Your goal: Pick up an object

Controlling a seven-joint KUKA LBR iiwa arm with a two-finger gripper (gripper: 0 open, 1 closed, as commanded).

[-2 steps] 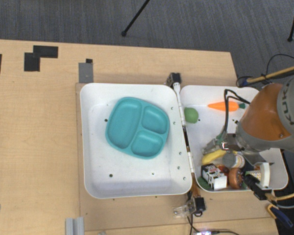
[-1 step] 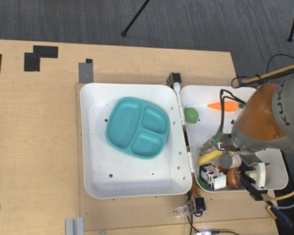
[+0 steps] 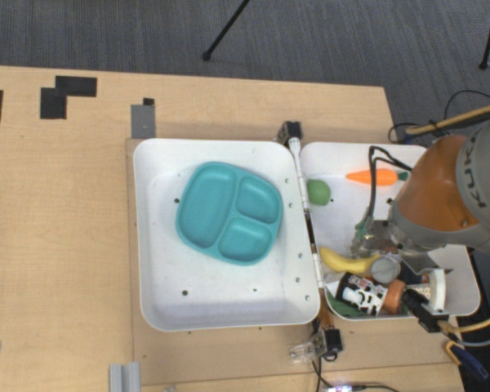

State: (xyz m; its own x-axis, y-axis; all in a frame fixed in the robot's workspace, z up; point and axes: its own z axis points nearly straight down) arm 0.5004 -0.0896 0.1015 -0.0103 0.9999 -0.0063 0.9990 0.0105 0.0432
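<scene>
The left white bin (image 3: 159, 300) has open floor around a teal divided plastic plate (image 3: 229, 211) at its centre. The right white bin (image 3: 331, 160) is crowded: the grey and orange arm (image 3: 441, 194) covers much of it, with a yellow banana (image 3: 343, 260), green ball (image 3: 318, 190) and orange carrot (image 3: 367, 177) alongside.

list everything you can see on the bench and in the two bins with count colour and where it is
Bins: two, white, side by side on the bench.
Divided plate: one, teal, in the left bin.
Ball: one, green, right bin, near the divider.
Carrot: one, orange, right bin, far side.
Banana: one, yellow, right bin, near side.
Cow toy: one, black and white, right bin, near edge.
Arm: one, grey with an orange band, over the right bin.
</scene>
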